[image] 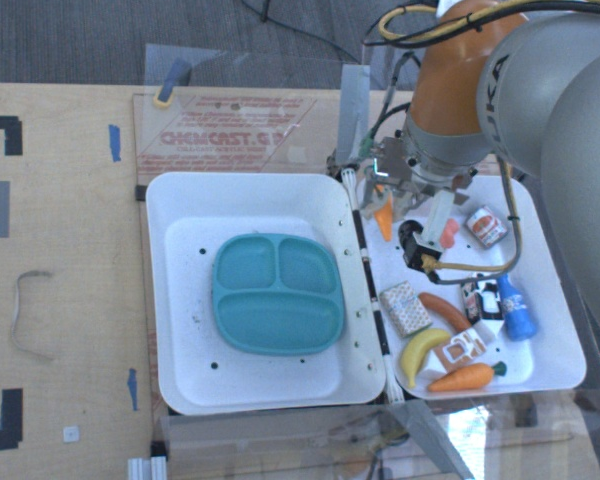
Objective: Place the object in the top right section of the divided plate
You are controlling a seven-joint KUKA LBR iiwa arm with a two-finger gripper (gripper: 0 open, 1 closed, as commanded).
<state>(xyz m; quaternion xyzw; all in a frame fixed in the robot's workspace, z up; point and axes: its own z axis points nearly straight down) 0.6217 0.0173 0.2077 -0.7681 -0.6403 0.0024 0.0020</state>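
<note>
The teal divided plate (277,293) lies in the left white bin (175,268); nothing rests in its three sections, including the top right one (308,263). My gripper (421,211) hangs low over the back left of the right bin (555,353), under the orange wrist band. A small orange piece (383,219) lies just left of it and a pink-red piece (450,233) just right of it. The wrist hides what is directly beneath the gripper.
The right bin holds a small can (487,226), a blue bottle (517,314), a sausage (445,310), a checkered packet (405,307), a banana (419,353), a carrot (465,376) and a small box (465,346). A cable loops near the gripper.
</note>
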